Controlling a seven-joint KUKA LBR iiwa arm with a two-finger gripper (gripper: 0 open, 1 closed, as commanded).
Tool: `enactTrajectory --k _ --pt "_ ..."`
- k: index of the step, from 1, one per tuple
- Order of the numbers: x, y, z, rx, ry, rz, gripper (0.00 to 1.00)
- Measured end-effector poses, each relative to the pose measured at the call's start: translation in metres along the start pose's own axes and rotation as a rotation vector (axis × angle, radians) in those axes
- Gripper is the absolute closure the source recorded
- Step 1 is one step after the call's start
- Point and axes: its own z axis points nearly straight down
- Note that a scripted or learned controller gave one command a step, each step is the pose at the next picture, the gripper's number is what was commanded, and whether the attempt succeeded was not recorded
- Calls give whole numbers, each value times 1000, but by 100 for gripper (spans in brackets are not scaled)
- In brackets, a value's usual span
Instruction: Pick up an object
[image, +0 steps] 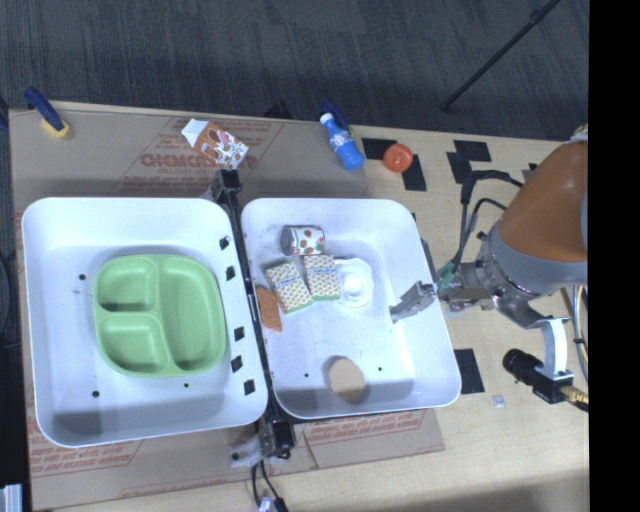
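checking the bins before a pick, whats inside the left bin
A green divided tray lies flat in the left bin, its three compartments showing nothing in them. The bin floor under the tray is covered, so anything beneath cannot be seen.

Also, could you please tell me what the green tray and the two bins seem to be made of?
Green tray: probably moulded plastic, matte, with soft rounded compartment edges. Left bin and right bin: likely thin white plastic, slightly glossy, with light sheen along the rims.
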Motion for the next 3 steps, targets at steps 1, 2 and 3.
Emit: enactTrajectory --k 1,2,3 --pt "-6 -3 147 2 1 -1 0" --pt "43 99 106 -3 0 -1 0" --pt "72 144 145 -8 -3 -1 0"
